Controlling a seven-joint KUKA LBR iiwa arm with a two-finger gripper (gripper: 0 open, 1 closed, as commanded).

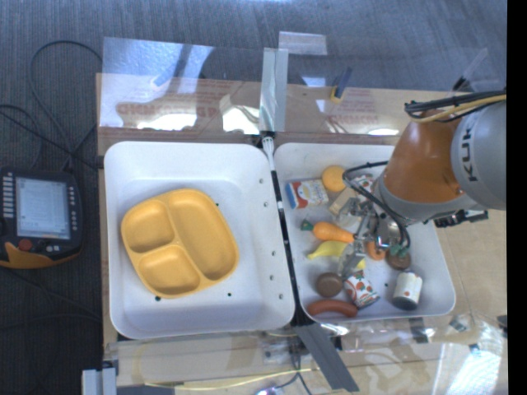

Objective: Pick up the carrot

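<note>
**Hovering over a crowded right bin**

Reaching in from the right, the grey arm (461,163) with its glossy orange band holds the jaws (359,230) low over the right bin (436,290), just beside the carrot (332,232). Whether they are spread or pressed together, I cannot tell. The tapered orange carrot lies mid-bin, above a curved yellow banana (327,251). A smooth yellow three-compartment plate (178,241) sits in the left bin (123,303).

My arm (486,151) is a thick, rounded grey casing with part of a dark letter marking on its side, and a broad glossy orange band (420,167) sits above the wrist. Thin black and yellow cables run along its top, and below the band I see a cluttered metal wrist assembly with dark looping wires.
</note>
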